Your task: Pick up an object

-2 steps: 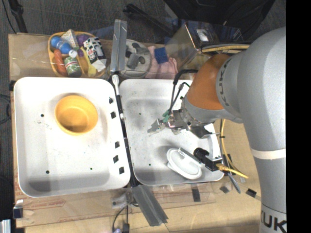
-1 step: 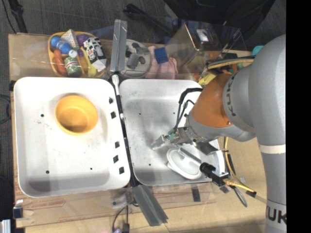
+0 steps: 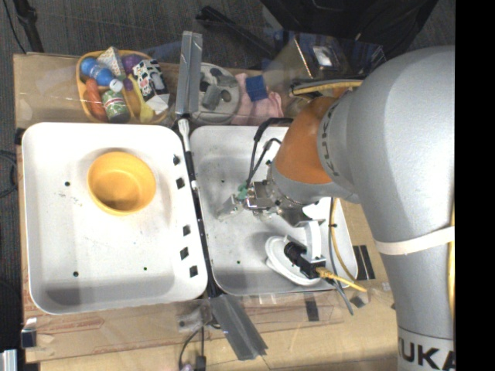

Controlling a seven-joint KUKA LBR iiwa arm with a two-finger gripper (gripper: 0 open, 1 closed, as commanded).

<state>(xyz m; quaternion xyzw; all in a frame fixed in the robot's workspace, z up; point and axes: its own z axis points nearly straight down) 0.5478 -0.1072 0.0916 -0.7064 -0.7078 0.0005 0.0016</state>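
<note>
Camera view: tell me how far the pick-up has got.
Done: the hand is down inside the right bin, close to its floor. In hand: unclear; the view does not show any object held by it, so no grasp can be confirmed. Left: a grip and a lift. The yellow bowl sits in the left bin, untouched and well apart from the hand.

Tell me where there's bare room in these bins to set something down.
In the left bin, the floor below the yellow bowl is bare. The right bin is crowded by the arm and tool; only its lower-left corner is free.
</note>
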